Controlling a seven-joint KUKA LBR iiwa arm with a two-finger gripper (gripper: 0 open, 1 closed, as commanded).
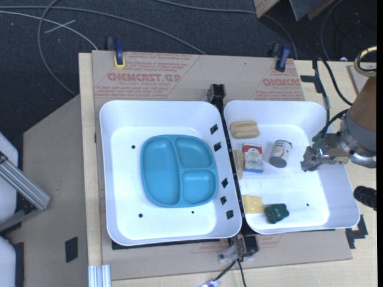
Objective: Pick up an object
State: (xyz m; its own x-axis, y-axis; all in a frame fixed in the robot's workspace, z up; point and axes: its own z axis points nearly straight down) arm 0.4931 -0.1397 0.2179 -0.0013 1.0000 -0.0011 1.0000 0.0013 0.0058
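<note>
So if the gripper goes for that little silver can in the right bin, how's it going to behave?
The can looks rigid and smooth, so probably slippery. It seems to lie tilted on the bin floor, so a nudge may roll it.

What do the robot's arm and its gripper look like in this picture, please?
The arm enters from the right as a thick rounded segment that looks tan to orange here, ending in a grey metallic wrist collar. Below it sits the small gripper, a compact dark grey and silver assembly with greenish wiring or parts at its top. Fine markings are too small to read.
</note>
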